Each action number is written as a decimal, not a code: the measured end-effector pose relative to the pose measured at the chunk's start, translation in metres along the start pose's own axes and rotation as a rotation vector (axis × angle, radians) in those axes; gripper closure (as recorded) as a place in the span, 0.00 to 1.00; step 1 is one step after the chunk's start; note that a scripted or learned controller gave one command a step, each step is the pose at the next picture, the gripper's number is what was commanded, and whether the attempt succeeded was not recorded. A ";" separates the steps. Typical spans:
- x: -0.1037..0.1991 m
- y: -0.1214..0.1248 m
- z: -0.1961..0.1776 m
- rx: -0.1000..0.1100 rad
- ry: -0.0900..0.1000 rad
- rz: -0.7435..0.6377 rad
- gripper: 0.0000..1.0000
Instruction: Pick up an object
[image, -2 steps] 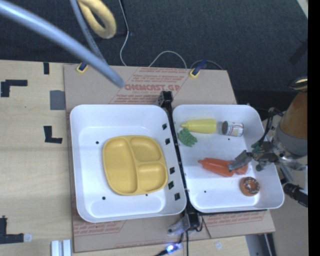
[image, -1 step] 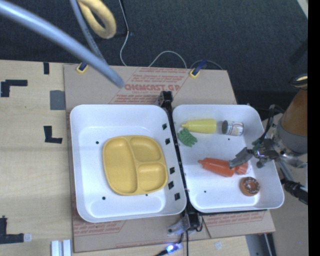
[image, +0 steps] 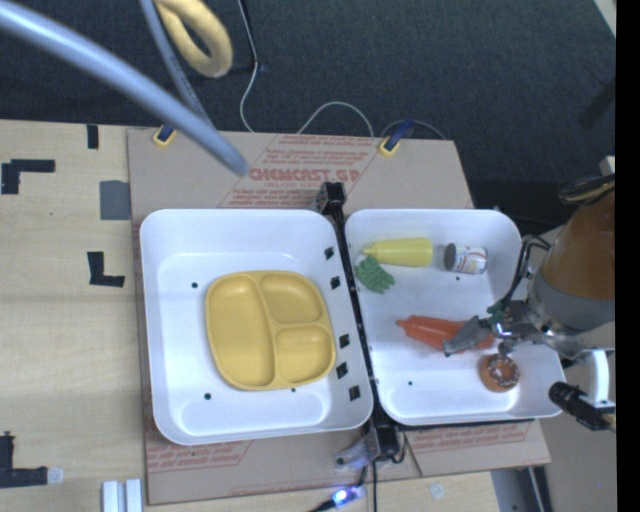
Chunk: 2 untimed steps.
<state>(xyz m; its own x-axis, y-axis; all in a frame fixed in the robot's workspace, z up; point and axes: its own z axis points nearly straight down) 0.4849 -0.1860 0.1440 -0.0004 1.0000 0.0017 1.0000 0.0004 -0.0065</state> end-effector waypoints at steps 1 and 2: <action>0.001 0.000 0.053 -0.004 -0.001 0.000 0.00; 0.002 0.000 0.041 -0.003 0.000 -0.002 1.00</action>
